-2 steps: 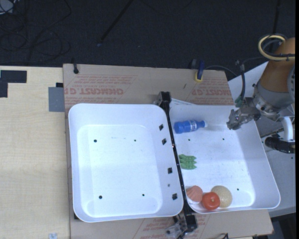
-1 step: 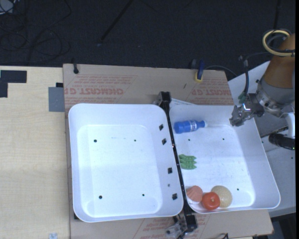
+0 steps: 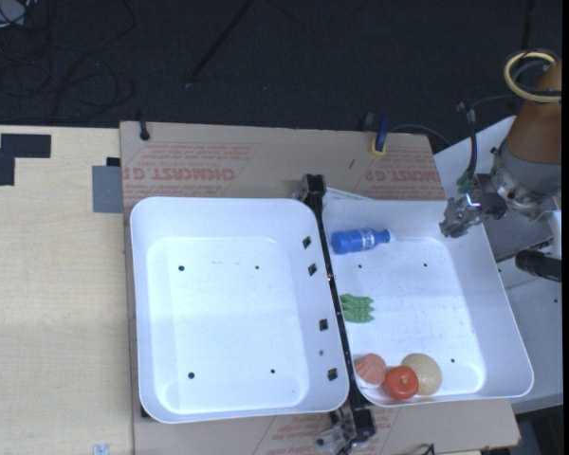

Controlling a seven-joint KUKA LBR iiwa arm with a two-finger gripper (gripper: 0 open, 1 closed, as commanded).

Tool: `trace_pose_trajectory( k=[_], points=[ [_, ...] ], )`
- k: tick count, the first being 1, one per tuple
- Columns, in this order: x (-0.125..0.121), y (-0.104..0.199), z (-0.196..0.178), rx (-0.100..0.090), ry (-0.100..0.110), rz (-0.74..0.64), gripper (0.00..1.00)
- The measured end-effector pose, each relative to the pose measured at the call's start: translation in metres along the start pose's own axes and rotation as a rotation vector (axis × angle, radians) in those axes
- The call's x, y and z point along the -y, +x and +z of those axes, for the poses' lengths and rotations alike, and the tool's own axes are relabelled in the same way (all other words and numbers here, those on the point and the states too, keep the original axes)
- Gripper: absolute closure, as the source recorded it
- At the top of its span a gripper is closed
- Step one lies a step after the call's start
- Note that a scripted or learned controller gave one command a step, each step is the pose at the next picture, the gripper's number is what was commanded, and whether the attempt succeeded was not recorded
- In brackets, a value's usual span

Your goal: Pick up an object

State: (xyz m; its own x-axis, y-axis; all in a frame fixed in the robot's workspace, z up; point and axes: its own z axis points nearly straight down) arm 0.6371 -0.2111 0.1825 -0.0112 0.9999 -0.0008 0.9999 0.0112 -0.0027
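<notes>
Hand point(image 3: 458, 218) is hovering at the right bin's point(image 3: 498, 282) far rim; I cannot tell its state. I'm eyeing the blue bottle point(image 3: 359, 241) lying near the divider: light, rigid, slippery, best gripped across its middle.

Even, fairly bright overhead light washes the two white bins point(image 3: 147, 254) nearly to glare with faint shadows along their walls, while the dark floor point(image 3: 218, 45) beyond stays dim and the picture looks slightly soft.
</notes>
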Motion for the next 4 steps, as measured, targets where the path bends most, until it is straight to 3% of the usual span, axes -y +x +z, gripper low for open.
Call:
trace_pose_trajectory(
  k=[1,2,3,4],
  points=[
    [-0.008,-0.004,-0.155,0.006,-0.020,0.010,1.00],
    [0.023,0.000,-0.027,-0.004,0.010,0.011,1.00],
    [0.082,0.049,0.008,-0.006,0.007,0.013,1.00],
    [0.028,0.002,0.099,0.003,-0.005,0.011,1.00]
  ],
)
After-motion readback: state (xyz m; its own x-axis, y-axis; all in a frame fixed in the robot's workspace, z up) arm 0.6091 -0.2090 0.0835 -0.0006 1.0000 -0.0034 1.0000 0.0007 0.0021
